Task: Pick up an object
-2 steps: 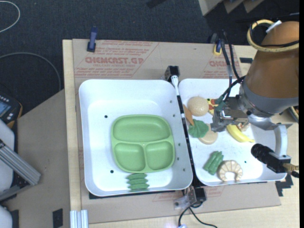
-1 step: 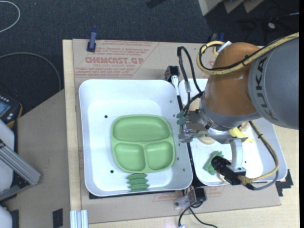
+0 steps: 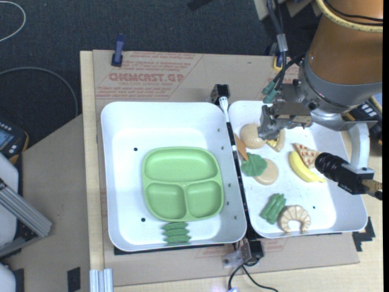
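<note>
The claw [image 3: 269, 131] hangs low over the far left part of the right bin [image 3: 346, 221], directly above a round tan bun [image 3: 250, 137] that lies near that bin's left wall. Whether its fingers are apart or together cannot be told, and nothing is visibly held between them. A small yellow piece [image 3: 278, 142] lies just beside the claw, touching or nearly touching the bun's right side.

Toward the near side from the bun, a green leafy piece [image 3: 253, 163] rests partly on a pale round disc [image 3: 267, 173], both close to the left wall. Toward the right wall lie a pizza slice [image 3: 306, 152] and a banana [image 3: 302, 167], touching each other. A black cylinder [image 3: 338, 170] on the arm overhangs the right edge of this bin. Near the near edge, a green pickle [image 3: 273, 207] lies just beside a croissant [image 3: 295, 218].

The left bin [image 3: 121, 163] holds a green divided plate [image 3: 182, 183] at its centre, with three compartments. A small green ribbed item [image 3: 176, 232] lies at the near edge, just beside the plate. A black clip [image 3: 220, 93] sits at the far end of the seam between the bins.
</note>
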Tool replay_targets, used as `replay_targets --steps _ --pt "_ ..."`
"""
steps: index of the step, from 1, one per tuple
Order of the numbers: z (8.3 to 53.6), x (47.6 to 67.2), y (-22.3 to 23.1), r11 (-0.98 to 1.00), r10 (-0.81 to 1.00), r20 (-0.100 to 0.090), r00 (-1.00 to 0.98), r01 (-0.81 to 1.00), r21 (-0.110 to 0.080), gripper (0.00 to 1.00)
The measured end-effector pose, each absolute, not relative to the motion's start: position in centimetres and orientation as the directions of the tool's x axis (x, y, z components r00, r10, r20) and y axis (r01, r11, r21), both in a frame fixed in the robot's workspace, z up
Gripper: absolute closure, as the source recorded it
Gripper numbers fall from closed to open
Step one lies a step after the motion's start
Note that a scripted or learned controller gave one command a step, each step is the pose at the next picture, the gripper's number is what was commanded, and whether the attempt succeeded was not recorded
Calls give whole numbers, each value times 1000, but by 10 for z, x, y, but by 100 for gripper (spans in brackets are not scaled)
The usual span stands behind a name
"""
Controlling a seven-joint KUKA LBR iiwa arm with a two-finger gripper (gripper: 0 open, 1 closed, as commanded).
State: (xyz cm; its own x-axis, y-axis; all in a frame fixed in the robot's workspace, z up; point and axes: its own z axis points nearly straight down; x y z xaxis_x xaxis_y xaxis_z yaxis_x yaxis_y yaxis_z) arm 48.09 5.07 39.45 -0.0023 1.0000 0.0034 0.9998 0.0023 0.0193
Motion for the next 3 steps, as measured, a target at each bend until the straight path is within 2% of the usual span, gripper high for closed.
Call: replay_targets --steps 1,2,3 --pt "354 479 26 -3 1000 0 3 1000 -5 100" --pt "403 480 99 7 1000 2 -7 1000 6 100" --pt "348 479 42 -6 1000 -1 6 1000 -7 100"
